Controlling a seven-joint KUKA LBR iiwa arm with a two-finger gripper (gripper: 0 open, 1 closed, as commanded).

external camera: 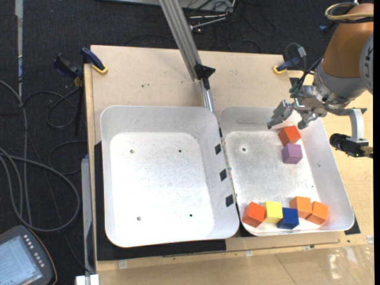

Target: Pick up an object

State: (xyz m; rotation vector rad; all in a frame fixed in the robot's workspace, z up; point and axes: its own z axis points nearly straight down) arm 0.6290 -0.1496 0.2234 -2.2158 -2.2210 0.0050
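Note:
My gripper [291, 121] hangs over the far part of the right bin [335, 177], its two fingers spread apart with nothing between them. Just below it lies an orange block [289, 135], and a purple block [291, 153] sits right in front of that one. Along the near edge of the same bin lies a row of blocks: an orange block [255, 213], a yellow block [273, 211], a blue block [289, 218] and two more orange blocks [303, 205] [319, 212].
The left bin [113, 159] lies beside the right one on the wooden bench [148, 76]. A slanted metal pole [181, 31] crosses the far side and ends between the bins. Clamps [95, 61] [285, 67] grip the bench's far corners.

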